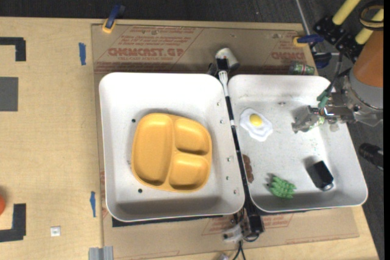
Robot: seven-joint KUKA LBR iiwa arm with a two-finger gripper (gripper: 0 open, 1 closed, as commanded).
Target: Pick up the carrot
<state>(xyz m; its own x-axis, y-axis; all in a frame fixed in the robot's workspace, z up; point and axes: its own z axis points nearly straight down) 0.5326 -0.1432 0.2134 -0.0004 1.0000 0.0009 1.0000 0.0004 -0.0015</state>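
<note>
Right, the gripper (304,120) hangs low over the right bin (358,190), near its far right corner, blurred and grey, and I cannot tell whether it is open or closed, or whether it has hold of anything. Behind it the arm (373,64) comes in over the bin's right rim. Just to the gripper's left lies a toy fried egg (256,123), close to the rim shared with the other bin. Toward the near edge sit a black block (320,174) and a green leafy piece (281,186), apart from each other. Over in the left bin (116,131), a yellow divided plate (172,150) rests in the middle. Far off at the bench's left edge, an orange-red lump (2,205) is cut off. It may be the carrot, I cannot tell. It lies well apart from the gripper, outside both bins.
</note>
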